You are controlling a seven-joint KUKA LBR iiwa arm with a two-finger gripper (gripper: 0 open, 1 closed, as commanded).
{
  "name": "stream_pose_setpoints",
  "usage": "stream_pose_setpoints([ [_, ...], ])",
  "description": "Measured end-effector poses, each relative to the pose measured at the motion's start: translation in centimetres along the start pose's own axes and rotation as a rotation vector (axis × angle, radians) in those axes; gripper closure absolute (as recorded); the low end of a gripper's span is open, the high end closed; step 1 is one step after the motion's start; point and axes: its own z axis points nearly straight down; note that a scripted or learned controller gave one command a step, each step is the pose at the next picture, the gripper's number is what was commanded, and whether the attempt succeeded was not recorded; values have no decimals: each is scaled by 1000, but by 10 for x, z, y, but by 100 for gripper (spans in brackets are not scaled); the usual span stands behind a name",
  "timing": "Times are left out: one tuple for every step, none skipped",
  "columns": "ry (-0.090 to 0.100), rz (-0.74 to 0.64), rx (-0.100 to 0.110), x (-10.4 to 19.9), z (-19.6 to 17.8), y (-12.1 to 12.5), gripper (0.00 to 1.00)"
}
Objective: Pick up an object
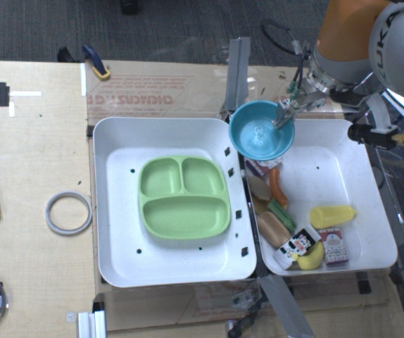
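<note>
On the far left of the bench lies a roll of tape point(68, 212), flat on the pale wood, well apart from the bins. A blue-handled clamp point(96, 61) sits near the top edge of the cardboard sheet behind them.

Next comes the left bin point(110, 245). Inside it rests a green divided plate point(184, 198), lying flat near the middle, its two small compartments toward the back and the long one toward the front.

At the seam between the two bins, raised above their back corners, is the blue bowl point(260, 130). My gripper point(284, 115) is pinching its right rim: one finger reaches down inside the bowl, and the rim sits between my fingers. The bowl hangs tilted, its opening turned toward the camera.

Below the bowl, in the right bin point(371, 189), a heap of small things is crowded along the left wall: an orange carrot-like piece point(276, 183), a brown bread-like piece point(274, 227), a small black-and-white carton point(297, 246), and a yellow piece point(312, 257) just beside it. A yellow block point(332, 215) lies further right, and a small red box point(334, 246) sits at the front wall.

My arm point(360, 27) comes in from the upper right, orange band above the wrist.
</note>
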Motion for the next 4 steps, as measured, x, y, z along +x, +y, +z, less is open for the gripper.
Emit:
stream_pose_setpoints([
  [1,-23,1,30,-7,-44,100],
  [1,-341,0,44,-43,-92,100],
  [-1,-748,-3,65,-83,-129,100],
  [-2,-1223,-5,45,-89,-139,100],
])
